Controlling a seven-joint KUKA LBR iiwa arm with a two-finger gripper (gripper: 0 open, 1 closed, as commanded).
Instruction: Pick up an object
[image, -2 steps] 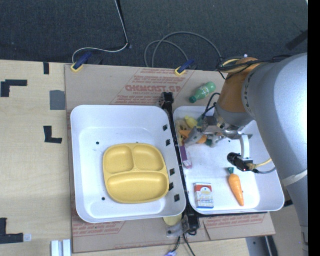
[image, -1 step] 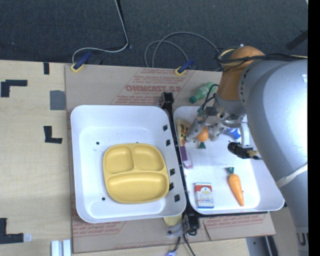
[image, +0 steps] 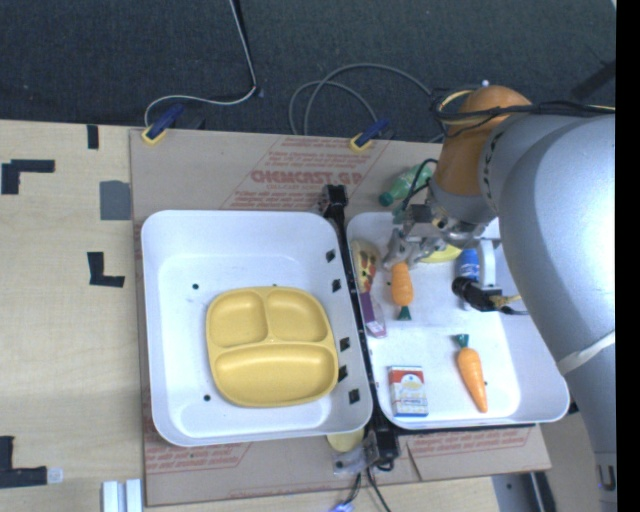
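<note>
My gripper (image: 408, 250) hangs over the back left part of the right bin (image: 530, 400), reaching in from the right. Directly below its tip lies a small orange carrot (image: 401, 285), lengthwise, with its green top pointing to the front. The carrot's upper end meets the gripper's tip, and I cannot make out whether it is gripped. A second carrot (image: 472, 378) lies at the front right of the same bin. A small red and white box (image: 407, 390) rests near the front edge.
The left bin (image: 170, 260) holds a yellow divided plate (image: 271, 345). In the right bin, a purple stick (image: 373, 312) lies along the left wall, with a blue bottle (image: 468, 265) and a yellow item (image: 440, 256) near the gripper. A green object (image: 405, 186) lies behind the bin.
</note>
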